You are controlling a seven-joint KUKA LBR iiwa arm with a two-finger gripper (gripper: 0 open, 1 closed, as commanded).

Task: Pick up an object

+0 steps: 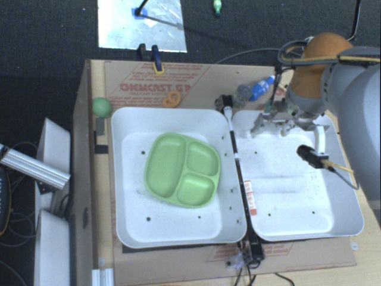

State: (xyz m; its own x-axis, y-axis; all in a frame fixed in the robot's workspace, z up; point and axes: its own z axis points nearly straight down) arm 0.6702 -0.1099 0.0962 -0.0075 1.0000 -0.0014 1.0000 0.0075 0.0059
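A light green divided plate (pixel 181 170) lies flat in the middle of the left bin (pixel 128 219). My gripper (pixel 271 127) hangs over the far left corner of the right bin (pixel 339 219), close to the divider between the bins. It is open, with nothing between its fingers. The plate sits well to the gripper's left and nearer the front, apart from it.
Behind the bins on the bench lie a blue bottle-like thing (pixel 261 89) and a small orange piece (pixel 171 98). A green ball (pixel 102 106) sits off the left bin's far left corner. A red and white strip (pixel 250 196) lies along the divider.
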